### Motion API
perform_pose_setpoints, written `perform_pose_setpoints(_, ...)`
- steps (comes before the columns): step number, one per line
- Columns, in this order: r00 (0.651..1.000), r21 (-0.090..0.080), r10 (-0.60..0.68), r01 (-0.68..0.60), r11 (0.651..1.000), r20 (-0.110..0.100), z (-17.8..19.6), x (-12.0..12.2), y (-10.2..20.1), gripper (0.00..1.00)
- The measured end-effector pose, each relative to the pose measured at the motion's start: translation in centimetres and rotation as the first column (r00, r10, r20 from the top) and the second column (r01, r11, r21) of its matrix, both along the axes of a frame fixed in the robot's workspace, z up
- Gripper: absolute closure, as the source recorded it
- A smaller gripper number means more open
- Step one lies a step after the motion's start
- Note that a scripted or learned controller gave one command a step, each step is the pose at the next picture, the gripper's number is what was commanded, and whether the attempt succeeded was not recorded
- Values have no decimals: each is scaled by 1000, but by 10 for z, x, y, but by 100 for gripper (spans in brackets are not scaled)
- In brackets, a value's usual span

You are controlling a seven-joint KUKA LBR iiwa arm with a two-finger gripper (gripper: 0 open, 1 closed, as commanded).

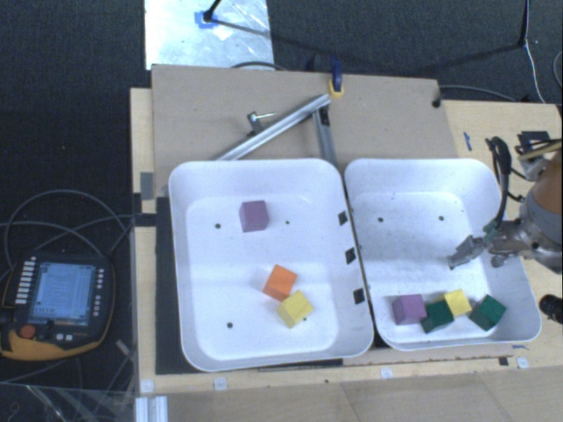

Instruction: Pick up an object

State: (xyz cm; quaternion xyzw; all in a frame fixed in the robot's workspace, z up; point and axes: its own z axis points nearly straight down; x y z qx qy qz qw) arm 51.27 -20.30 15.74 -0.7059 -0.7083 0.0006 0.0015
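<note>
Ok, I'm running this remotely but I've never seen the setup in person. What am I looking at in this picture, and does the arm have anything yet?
This is one fixed camera above the bench, looking down at a slant. Two shallow white bins sit side by side: the left bin and the right bin.

The left bin holds three small blocks, all apart from the arm: a purple block, an orange block and a yellow block touching the orange one.

Along the near wall of the right bin sits a row of four: a second purple block, a dark green block, a small yellow block and another green block.

The grey machine at the right edge is the robot arm. Its gripper hangs above the right bin, short of that row, with no block at its tip.
</note>
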Motion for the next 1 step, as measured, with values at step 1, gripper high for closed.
perform_pose_setpoints(1,1000,1,-1,1,1000,-1,-49,-7,8,0)
